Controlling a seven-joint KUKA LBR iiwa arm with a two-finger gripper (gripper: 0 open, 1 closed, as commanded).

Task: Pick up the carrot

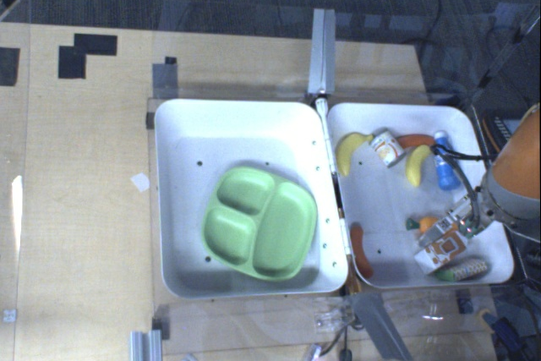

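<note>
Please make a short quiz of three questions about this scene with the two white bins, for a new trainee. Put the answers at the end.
1. True or false: the green divided plate lies in the right bin.
2. Which item lies along the left wall of the right bin, near its front corner?
A. the blue bottle
B. the red sausage
C. the yellow banana
3. Fill in: the gripper is low over the ______ bin, beside a small orange and green piece that may be the carrot.

Key: 1 false, it lies in the left bin. 2 B. 3 right.
</note>
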